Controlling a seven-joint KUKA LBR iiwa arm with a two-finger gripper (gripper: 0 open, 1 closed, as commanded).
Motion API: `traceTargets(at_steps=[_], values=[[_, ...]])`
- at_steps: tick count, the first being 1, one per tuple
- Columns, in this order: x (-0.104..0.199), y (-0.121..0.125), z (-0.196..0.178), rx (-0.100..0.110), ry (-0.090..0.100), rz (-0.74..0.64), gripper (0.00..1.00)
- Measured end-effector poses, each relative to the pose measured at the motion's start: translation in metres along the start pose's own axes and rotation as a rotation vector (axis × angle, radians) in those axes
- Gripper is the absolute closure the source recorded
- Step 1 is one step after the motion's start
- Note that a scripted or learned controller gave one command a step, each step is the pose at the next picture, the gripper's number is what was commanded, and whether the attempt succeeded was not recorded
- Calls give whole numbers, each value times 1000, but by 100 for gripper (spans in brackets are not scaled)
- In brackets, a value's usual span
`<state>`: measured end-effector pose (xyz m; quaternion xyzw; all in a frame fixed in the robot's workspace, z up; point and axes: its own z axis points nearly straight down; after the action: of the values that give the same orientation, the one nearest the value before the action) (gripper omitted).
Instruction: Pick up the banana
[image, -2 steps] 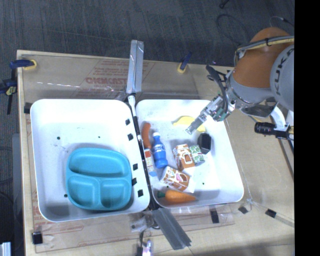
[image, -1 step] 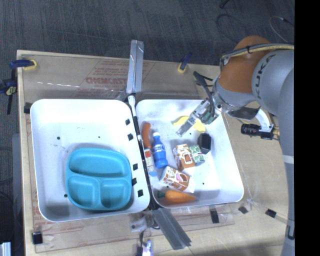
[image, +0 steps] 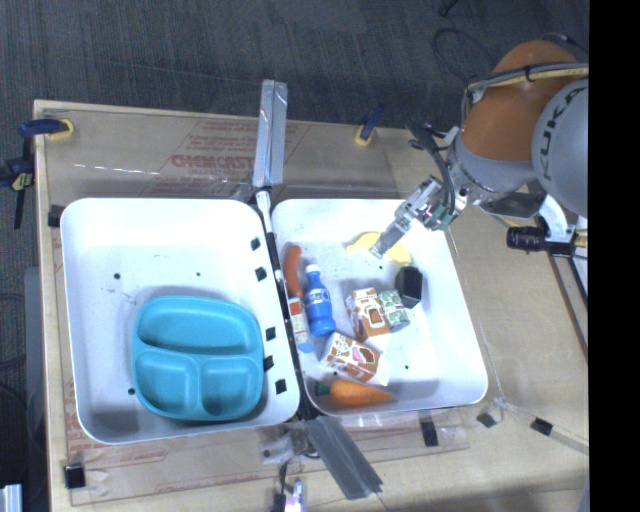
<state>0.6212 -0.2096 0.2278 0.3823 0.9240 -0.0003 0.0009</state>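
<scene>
Where the arm (image: 530, 120) reached in from the right, its gripper (image: 385, 243) hung low over the far part of the right bin (image: 462, 330), directly above the banana (image: 366, 241). The banana was a small yellow piece lying on the white floor of that bin, near its far wall; most of it was covered by the gripper, so only a short pale-yellow end showed at the left of the fingertips and a sliver at the right, beside a black object (image: 410, 284). Its full shape and curve could not be made out. Whether the fingers were spread or closed on the fruit could not be told, since they appeared as one narrow grey bar, and nothing showed the banana between them.

Nearer the camera in the same bin lay a blue bottle (image: 318, 302) beside a red-orange sausage-like item (image: 291, 268) along the left wall, two printed cartons (image: 377, 311) in the middle, and a carrot (image: 355, 394) against the near wall. The left bin (image: 100, 240) held a blue compartment tray (image: 199, 356), well apart from the banana
</scene>
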Motion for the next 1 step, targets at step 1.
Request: traceTargets(at_steps=[1], values=[[-9, 12, 120, 1, 2, -60, 0]])
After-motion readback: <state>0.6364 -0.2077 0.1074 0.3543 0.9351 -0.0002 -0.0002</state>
